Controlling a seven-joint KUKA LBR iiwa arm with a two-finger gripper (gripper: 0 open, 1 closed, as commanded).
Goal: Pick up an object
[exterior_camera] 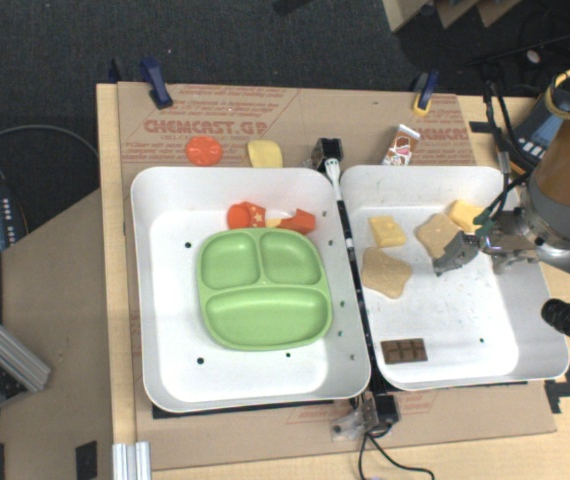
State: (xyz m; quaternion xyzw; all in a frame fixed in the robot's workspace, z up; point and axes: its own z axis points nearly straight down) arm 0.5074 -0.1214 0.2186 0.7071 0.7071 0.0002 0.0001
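The right bin (495, 348) holds a tan bread-like slice (385, 273), a yellow cheese square (387, 231), a tan chunk (433, 233), a yellow wedge (463, 213) and a brown chocolate bar (403, 350). My gripper (453, 258) hangs low over this bin, just right of and below the tan chunk, close to it or touching it. The arm's wrist (565, 183) comes in from the right. Nothing is visibly held.
The left bin (165, 298) carries a green divided plate (263, 288) with red and orange toy food (255, 216) behind it. On the board behind the bins lie an orange disc (203, 150), a yellow piece (264, 154) and a small carton (401, 146).
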